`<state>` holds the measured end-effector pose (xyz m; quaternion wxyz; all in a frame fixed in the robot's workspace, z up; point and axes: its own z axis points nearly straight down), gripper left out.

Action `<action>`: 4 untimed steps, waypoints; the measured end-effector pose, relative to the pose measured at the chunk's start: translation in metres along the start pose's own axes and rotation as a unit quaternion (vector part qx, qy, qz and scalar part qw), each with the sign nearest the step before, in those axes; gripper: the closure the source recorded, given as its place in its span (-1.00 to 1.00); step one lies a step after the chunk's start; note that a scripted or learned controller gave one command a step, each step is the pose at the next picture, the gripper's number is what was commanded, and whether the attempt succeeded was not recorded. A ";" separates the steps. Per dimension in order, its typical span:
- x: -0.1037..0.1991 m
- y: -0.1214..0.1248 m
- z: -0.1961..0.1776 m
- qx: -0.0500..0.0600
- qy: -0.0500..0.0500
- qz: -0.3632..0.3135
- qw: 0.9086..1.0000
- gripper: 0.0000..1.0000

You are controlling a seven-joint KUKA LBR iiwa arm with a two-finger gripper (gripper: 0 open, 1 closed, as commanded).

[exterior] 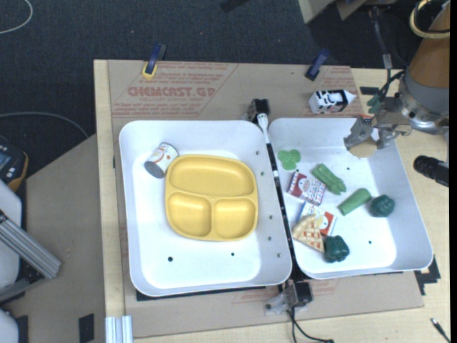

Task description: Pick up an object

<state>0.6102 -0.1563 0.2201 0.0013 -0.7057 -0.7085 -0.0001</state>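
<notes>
A yellow three-compartment plastic tray [211, 206] is lying in the left white bin [136, 213], with what is possibly a small tipped cup [160, 159] touching its corner.

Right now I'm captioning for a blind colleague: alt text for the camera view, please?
A grey arm's gripper hovers over the right bin, which holds small toy foods; the left bin holds a yellow divided tray and a small can.

The scene is evenly and brightly lit from above. The white bins [143, 249] are rendered almost blown out, with little surface detail. Only soft, short shadows are cast beneath the objects. The dark floor [86, 20] toward 11 o'clock is underexposed. Slight softness and graininess are seen throughout.
</notes>
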 end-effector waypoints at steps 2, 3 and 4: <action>0.073 -0.068 -0.005 0.001 0.000 0.001 1.000 1.00; 0.125 -0.101 -0.010 0.002 0.001 -0.001 1.000 1.00; 0.111 -0.096 0.007 0.002 -0.001 0.003 1.000 1.00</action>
